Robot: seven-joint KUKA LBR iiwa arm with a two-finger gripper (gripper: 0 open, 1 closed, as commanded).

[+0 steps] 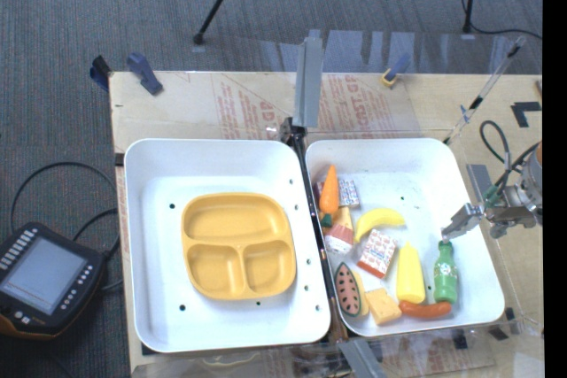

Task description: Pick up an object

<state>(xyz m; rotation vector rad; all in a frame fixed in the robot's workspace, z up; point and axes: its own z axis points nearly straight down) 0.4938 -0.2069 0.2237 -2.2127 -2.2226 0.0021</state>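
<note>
White bins sit side by side on the desk (213, 106). The left bin (151, 181) carries a yellow divided tray (237, 245), lying flat near its middle. The right bin (425, 159) carries a cluster of toy foods in its left and near parts.

Contents of the right bin, noted from far to near: an orange carrot (330, 189) against the left wall, a small printed packet (348, 192) just beside it, a yellow banana (378, 220) towards the middle, a red and white carton (377, 253) just near of the banana, a yellow corn cob (409, 273) right of the carton, a green bottle (446, 272) standing right of the cob, a watermelon slice (349, 289) at the near left, a cheese wedge (384, 306) beside it, and a sausage (426, 310) along the near wall.

The tool (461, 222) hangs at the right side of this bin, on the arm entering from the right edge. Whether it is open or closed cannot be told from this view, and nothing is seen held in it. The green bottle is the closest object, its cap lying just near and slightly left of the tool tip. The cob and banana lie further left, apart from the tool.
</note>
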